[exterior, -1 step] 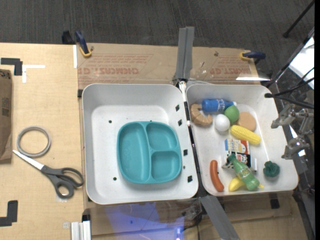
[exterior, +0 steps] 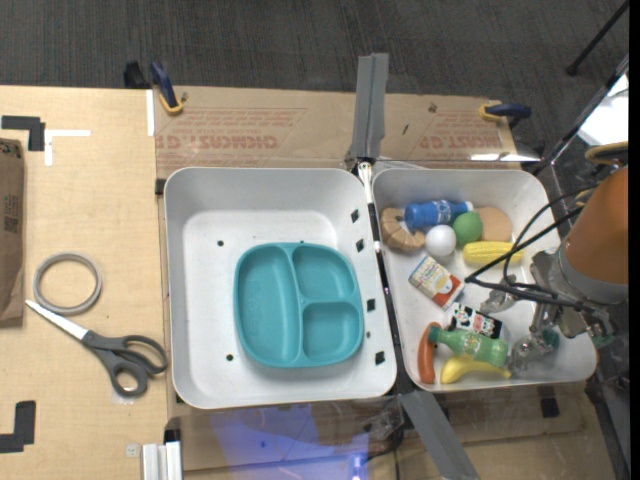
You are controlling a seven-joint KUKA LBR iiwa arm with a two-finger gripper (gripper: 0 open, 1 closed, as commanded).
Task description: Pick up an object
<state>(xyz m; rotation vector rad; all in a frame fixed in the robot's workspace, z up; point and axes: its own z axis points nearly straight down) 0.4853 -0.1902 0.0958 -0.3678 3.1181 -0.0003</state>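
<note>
Lying at the far left of the wooden surface [exterior: 90, 168] are a roll of tape [exterior: 67, 282] and, just below it, a pair of grey-handled scissors [exterior: 105, 348]. Next comes the left bin [exterior: 190, 208], which holds a teal plate [exterior: 298, 305] with 3 compartments, set flat near the middle. The right bin [exterior: 400, 183] touches it along the shared edge and carries the loose things to be picked. At its back lie a blue bottle [exterior: 436, 213], a white ball [exterior: 440, 239], a green ball [exterior: 467, 228] and a tan round piece [exterior: 494, 222], all close together, with a yellow corn cob [exterior: 487, 254] just in front. A small carton [exterior: 434, 278] sits near the middle. At the front are an orange carrot [exterior: 428, 356], a green bottle [exterior: 472, 344] and a banana [exterior: 470, 370], crowded side by side. The pincer [exterior: 533, 342] hangs low over the bin's right front corner, just beside the green bottle; how wide it stands cannot be told, and nothing is seen in its grip.
</note>
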